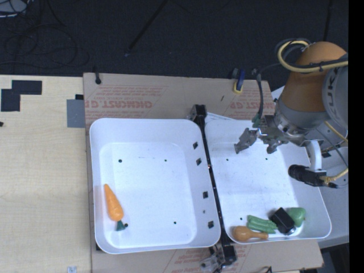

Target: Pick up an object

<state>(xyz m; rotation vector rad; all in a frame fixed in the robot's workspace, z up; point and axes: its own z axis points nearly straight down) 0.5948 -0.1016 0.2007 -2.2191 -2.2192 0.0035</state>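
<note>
White bins side by side: left bin [96, 152] with a carrot [112, 203] near its front-left corner, right bin [324, 223] with a small heap along the front edge, namely a yellowish pear shape [248, 234], green pods [261, 224], a black block [282, 220] and a green lump [297, 214]. Gripper [259, 142] up over the right bin's far side, jaws spread, pinching nothing, well apart from the heap. Probably best to drop on the pear's exposed end, away from the crowding and the bin wall.
</note>
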